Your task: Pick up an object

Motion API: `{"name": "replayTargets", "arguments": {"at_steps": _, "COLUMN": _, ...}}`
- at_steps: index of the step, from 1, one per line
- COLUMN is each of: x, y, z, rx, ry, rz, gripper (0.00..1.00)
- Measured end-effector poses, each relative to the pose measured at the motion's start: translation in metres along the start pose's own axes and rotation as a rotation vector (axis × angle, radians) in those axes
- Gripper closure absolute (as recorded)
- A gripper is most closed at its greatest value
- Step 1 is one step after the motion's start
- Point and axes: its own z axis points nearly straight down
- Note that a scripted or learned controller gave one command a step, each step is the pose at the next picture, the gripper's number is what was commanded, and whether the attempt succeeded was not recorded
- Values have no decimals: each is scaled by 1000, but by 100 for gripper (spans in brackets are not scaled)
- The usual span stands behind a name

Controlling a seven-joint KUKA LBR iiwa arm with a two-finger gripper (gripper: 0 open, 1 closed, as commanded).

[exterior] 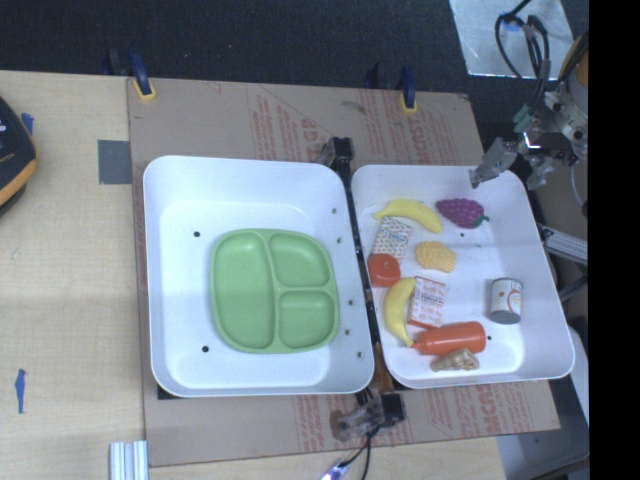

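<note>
At the far right corner of the right bin, the pincer hangs just past the rim, its grey fingers seemingly spread, though the view is too coarse to be sure, and nothing sits between them. The purple grapes lie just nearer, beside a yellow banana. A green divided plate rests in the left bin on the surface.

From where I'm standing the arm gets chopped off by the right edge, the yellow-and-black thing runs off the left, and the packets' print looks too tiny to read.
</note>
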Motion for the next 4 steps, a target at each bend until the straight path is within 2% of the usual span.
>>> {"name": "replayTargets", "arguments": {"at_steps": 1, "x": -37, "y": 15, "z": 76, "rx": 2, "ry": -1, "rz": 1, "gripper": 0}}
{"name": "replayTargets", "arguments": {"at_steps": 2, "x": -45, "y": 39, "z": 165, "rx": 3, "ry": 0, "rz": -2, "gripper": 0}}
{"name": "replayTargets", "arguments": {"at_steps": 3, "x": -19, "y": 40, "z": 186, "rx": 1, "ry": 0, "rz": -2, "gripper": 0}}
{"name": "replayTargets", "arguments": {"at_steps": 4, "x": -47, "y": 40, "z": 186, "rx": -2, "ry": 0, "rz": 2, "gripper": 0}}
